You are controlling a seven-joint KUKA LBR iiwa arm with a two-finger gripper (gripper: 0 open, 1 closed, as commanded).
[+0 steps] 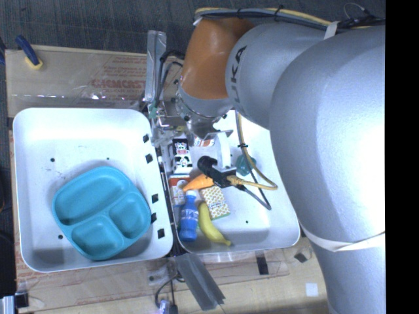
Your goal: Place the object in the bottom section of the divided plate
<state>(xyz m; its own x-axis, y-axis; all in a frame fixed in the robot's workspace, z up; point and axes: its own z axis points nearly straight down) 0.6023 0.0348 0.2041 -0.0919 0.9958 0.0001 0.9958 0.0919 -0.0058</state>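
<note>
One blue divided plate (99, 211), flat on the floor of the left bin (26, 175), toward the near edge. Splits into three sections: one large on the far side, two smaller on the near side. Nothing held for it: candidates for placing all across the shared wall in the right bin (283, 231), well apart from the plate. Counted there, crowded along the left wall: one yellow banana (213, 226), one blue bottle (188, 218) just beside and touching it, one orange carrot-shaped piece (196, 182) beyond the bottle, one small packet (217, 203) in a green-and-yellow pattern between carrot piece and banana, one teal piece (243, 165) farther right, and one black-and-white printed card (182, 154) at the far end of the cluster. Print on card, packet and bottle too small to read. Above the far part of that cluster, the gripper (186, 133), beneath the arm's orange band; open or closed, impossible to tell. Beyond both bins, one cardboard sheet (78, 70) with faint red lettering, illegible, and one blue clip (26, 50) at its far left corner.
</note>
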